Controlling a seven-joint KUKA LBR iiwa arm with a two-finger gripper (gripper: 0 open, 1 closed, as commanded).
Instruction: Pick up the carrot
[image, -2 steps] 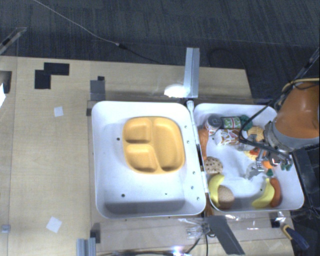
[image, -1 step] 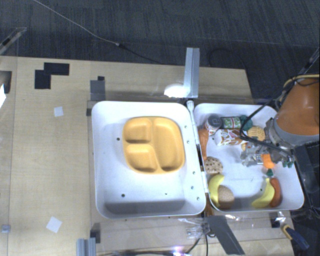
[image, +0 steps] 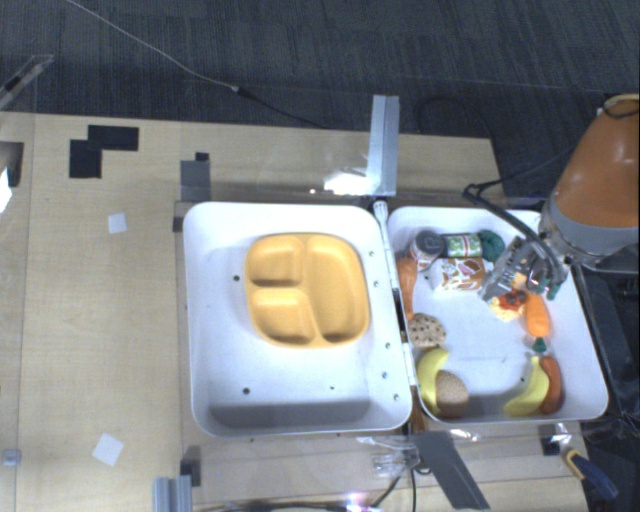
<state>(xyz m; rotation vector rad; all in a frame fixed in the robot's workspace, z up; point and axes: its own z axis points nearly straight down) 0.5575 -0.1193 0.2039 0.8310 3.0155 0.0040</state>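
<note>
Bananas (image: 530, 392) crowd the right bin's (image: 580, 330) near edge at six o'clock, so the carrot (image: 538, 317) sits apart at three o'clock. Just beside it at ten o'clock hangs the end effector (image: 520, 275), seemingly lined up for a grab; whether it's spread or pinching, I cannot tell.

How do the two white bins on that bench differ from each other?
The left bin holds one thing, a yellow divided plate; the right bin holds many small items, among them a carrot, bananas and a cookie. The gripper hangs over the right bin, not the left. The left bin looks wider. Both are shallow, white and round-cornered.
</note>
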